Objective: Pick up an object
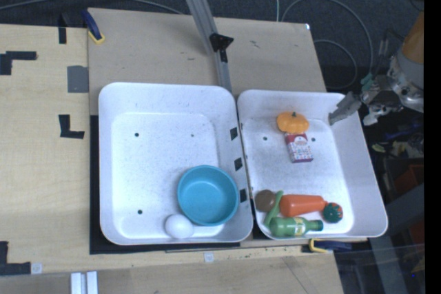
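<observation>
The tool sits at the right bin's upper right rim, reaching in from the right — whether it is released or clenched cannot be told, and nothing shows in it. In that bin, an orange pumpkin lies near the top with a small red-and-white carton just below it. Along the bottom edge cluster a carrot, a green bottle and a brown ball. The left bin holds a blue bowl — a white ball lies beside it.
</observation>
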`<control>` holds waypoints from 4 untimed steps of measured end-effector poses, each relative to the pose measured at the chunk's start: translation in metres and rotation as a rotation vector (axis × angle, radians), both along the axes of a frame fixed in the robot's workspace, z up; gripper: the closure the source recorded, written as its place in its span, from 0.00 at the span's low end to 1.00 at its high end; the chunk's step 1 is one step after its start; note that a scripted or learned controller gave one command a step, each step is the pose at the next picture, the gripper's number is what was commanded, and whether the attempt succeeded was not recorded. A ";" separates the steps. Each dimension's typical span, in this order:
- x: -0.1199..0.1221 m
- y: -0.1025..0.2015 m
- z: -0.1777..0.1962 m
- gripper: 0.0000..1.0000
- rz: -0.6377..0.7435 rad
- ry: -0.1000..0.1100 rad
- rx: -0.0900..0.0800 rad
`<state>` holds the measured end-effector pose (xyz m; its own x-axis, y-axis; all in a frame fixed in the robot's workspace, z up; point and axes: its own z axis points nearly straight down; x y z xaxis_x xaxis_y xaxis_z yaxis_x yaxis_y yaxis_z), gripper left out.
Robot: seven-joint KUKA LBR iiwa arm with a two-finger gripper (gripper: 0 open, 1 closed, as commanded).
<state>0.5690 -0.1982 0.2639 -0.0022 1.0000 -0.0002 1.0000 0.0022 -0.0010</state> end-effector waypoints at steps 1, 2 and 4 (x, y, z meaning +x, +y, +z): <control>0.000 0.000 0.000 0.00 0.000 0.000 0.000; 0.008 0.006 -0.050 0.00 0.000 0.005 0.001; 0.008 0.014 -0.160 0.00 -0.001 0.007 0.001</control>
<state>0.5767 -0.1846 0.1036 -0.0016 1.0000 0.0010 1.0000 0.0016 -0.0080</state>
